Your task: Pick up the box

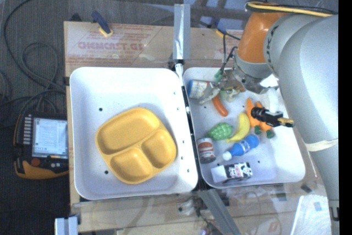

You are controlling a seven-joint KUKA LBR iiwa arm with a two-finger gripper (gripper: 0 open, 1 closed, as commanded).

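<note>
Two white bins [82, 118], one yellow tray [136, 144], one banana [241, 126], one can [205, 149], one box [232, 172], one bottle [241, 147]

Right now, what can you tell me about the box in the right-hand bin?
The box is a small white carton with a black patch and a red mark on its upper face. It lies flat near the front wall of the right bin, just below the blue bottle, whose white cap seems almost to touch it. Nothing grips it.
</note>
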